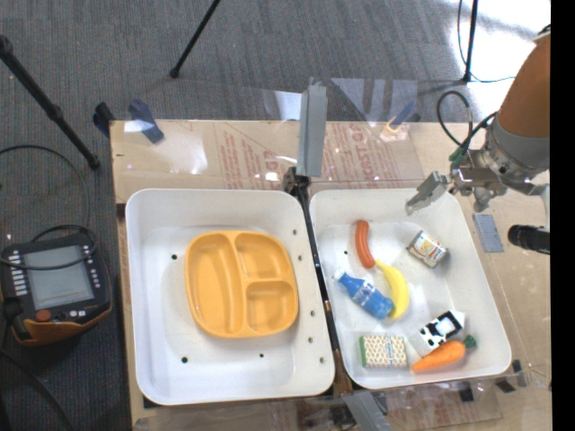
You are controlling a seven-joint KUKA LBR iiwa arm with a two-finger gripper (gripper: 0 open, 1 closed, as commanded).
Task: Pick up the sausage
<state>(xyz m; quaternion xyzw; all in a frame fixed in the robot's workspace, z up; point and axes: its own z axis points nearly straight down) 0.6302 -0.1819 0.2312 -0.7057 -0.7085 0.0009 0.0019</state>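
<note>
Camera view from above has the sausage (364, 243) lying in the right bin (485, 281), toward its far left part, lengthwise and slightly tilted, alone on the white floor. Just beside its near end begins a banana (396, 288), curving down toward the middle of the bin. A blue bottle (365, 294) lies left of the banana, touching or nearly touching it. A small can (427, 249) sits on its side to the right of the sausage, apart from it. Near the front edge are a checked packet (384, 350), a carrot (442, 356) and a black and white carton (440, 329).

Well apart from the sausage, the gripper (429, 192) hangs over the far right corner of that bin, carrying nothing. One finger juts out leftward at a slant; whether the claw is wide or narrow cannot be told. The arm (526, 106) comes in from the right, its orange band high above the wrist.

In the left bin (148, 285) rests a yellow divided plate (241, 282).
</note>
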